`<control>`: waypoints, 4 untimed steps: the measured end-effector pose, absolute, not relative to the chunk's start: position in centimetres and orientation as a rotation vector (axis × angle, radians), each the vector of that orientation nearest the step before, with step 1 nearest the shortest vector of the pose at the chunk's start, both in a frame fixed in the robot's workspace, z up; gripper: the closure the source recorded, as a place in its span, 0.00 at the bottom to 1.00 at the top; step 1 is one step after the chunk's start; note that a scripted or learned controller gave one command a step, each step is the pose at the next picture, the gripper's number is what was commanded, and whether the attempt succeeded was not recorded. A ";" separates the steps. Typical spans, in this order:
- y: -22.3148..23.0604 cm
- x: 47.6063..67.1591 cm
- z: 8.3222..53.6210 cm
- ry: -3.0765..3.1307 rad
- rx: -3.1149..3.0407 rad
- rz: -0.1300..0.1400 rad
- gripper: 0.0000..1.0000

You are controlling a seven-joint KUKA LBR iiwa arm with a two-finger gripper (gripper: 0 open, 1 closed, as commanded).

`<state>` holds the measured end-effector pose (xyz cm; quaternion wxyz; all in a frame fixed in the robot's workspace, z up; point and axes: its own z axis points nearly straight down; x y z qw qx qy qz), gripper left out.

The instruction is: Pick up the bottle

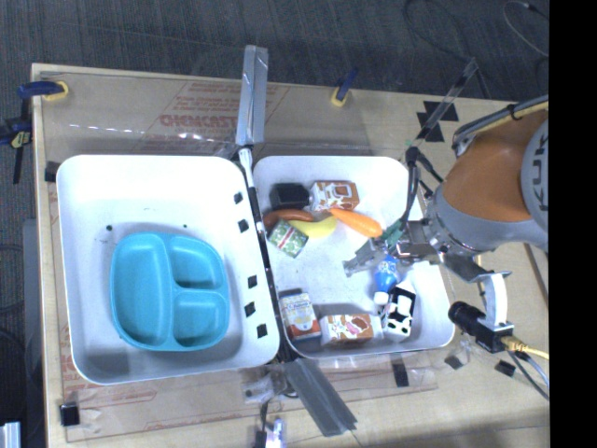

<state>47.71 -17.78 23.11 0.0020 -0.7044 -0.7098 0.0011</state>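
Note:
The bottle [385,275] is small and blue with a white cap pointing toward the near wall. It lies in the right bin [326,273], right of the middle. My gripper [378,252] hangs directly over the bottle's upper end, reaching in from the right under the grey and orange wrist. The gripper's body covers the top of the bottle, so any contact between them is hidden.
The right bin also holds a black block [289,195], a brown carton [334,195], a carrot [356,221], a banana [319,229], a green carton [288,239], two cartons [299,314] by the near wall and a cow-patterned box [400,312]. A blue divided plate [171,290] lies in the left bin [84,213].

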 end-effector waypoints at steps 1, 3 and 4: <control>-20.9 49.7 19.3 -1.933 -2.473 0.005 0.00; -19.5 51.3 9.1 -1.818 -2.558 0.004 0.00; -20.1 56.1 20.1 -1.774 -2.590 0.002 0.00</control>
